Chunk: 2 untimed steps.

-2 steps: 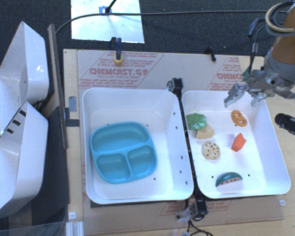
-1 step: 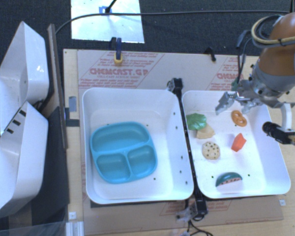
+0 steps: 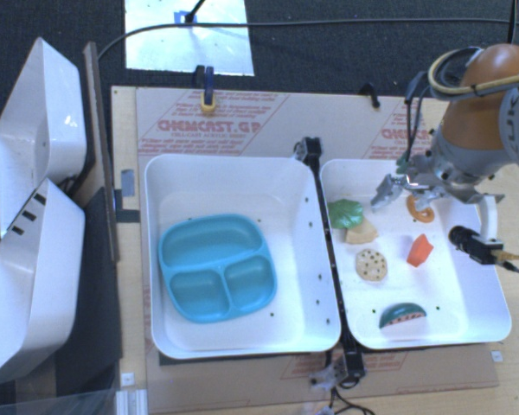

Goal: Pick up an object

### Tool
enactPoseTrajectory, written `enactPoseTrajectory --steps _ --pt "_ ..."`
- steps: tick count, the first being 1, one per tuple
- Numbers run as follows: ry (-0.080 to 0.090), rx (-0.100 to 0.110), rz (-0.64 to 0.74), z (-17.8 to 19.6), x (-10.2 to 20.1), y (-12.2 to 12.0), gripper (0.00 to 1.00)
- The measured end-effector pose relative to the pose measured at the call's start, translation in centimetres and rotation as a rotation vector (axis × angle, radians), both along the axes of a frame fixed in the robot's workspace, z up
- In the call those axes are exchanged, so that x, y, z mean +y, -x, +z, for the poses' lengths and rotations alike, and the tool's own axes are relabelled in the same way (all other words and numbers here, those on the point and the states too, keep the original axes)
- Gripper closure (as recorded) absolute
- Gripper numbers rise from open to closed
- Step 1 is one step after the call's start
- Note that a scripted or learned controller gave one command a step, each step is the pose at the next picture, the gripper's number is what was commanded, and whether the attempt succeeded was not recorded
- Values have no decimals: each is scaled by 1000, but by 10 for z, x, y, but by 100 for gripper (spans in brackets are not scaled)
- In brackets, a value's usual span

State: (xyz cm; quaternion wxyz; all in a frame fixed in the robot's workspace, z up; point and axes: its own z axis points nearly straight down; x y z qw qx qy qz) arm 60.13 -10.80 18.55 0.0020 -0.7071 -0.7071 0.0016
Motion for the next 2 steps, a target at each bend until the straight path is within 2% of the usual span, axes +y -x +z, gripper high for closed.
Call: enactPoseTrajectory --steps 1,2 --pt "0 0 0 -44 -2 4 0" --pt "0 -2 0 -33 -2 3 100"
